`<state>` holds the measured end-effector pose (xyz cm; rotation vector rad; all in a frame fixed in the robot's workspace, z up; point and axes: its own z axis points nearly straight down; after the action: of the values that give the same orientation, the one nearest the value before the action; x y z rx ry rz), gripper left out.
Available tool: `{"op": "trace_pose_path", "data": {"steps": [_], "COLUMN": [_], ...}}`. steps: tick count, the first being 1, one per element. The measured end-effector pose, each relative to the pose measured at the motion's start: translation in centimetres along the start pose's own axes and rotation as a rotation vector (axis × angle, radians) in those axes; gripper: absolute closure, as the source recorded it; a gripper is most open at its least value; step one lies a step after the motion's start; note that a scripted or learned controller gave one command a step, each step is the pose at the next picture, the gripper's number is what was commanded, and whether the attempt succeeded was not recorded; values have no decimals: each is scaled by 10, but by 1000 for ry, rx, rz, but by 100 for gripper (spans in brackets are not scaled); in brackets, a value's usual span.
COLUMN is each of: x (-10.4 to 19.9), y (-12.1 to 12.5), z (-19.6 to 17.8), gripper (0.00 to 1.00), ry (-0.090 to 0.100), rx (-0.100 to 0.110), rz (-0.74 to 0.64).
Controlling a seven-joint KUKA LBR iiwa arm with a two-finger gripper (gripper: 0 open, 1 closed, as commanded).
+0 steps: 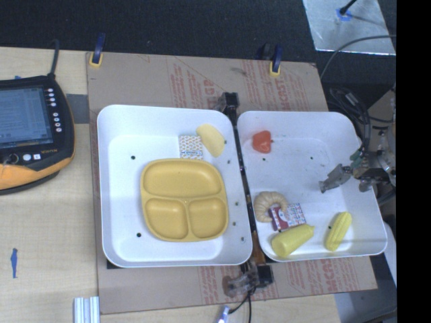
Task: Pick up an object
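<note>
The gripper (337,177) hangs open and empty over the right bin (306,130); the nearby toy corn (337,231) looks light, smooth, best pinched mid-body.

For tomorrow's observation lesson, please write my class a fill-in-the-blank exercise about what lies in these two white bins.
1. The yellow divided tray has ____ compartments.
2. The red object lies in the ____ bin of the view.
3. The corn cob is coloured ____.
4. The gripper hangs over the ____ bin of the view, which also contains a doughnut.

Missing words: three; right; yellow; right
</note>
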<state>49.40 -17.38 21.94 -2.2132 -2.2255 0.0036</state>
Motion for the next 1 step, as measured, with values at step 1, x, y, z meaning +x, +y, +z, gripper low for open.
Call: {"op": "trace_pose_path", "data": {"steps": [1], "x": [58], "y": [71], "z": [14], "gripper": [0], "ry": [-2], "rx": [0], "rz": [-3]}}
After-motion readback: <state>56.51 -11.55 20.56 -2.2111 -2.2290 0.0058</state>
